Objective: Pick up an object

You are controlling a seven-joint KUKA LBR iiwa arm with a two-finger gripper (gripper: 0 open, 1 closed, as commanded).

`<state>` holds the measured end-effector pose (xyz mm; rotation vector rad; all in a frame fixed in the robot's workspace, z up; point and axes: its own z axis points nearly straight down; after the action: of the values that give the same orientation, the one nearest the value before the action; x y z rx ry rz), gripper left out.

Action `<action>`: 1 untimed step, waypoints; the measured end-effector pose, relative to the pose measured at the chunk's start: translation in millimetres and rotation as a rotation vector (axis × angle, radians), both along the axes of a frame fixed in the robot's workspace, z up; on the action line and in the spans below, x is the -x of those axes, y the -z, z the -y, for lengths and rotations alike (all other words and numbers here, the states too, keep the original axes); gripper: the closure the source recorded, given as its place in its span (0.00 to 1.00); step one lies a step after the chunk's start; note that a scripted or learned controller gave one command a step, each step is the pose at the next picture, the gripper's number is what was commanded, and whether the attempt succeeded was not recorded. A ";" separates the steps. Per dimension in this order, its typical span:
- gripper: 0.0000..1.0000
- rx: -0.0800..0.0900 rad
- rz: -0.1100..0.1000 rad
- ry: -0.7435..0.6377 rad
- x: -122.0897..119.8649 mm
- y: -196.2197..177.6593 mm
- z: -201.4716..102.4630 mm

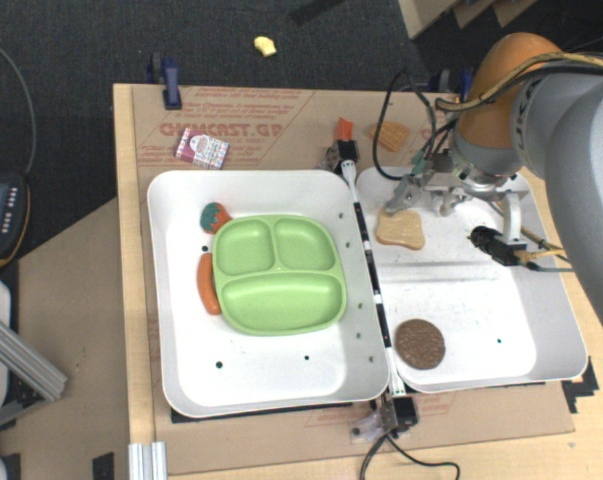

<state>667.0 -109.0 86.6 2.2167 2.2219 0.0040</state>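
A pale tan, bread-like slice lay flat near the right bin's far left corner, just below the gripper, whose state I could not tell, with a brown cookie well apart.

We see the pincer low in the right bin, just beside a tan bread slice; a green divided tray fills the left bin.
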 end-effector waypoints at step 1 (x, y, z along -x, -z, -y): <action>0.00 0.000 0.000 0.002 13.3 -0.8 -16.6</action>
<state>653.7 -92.3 87.3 2.2185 2.2199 0.0036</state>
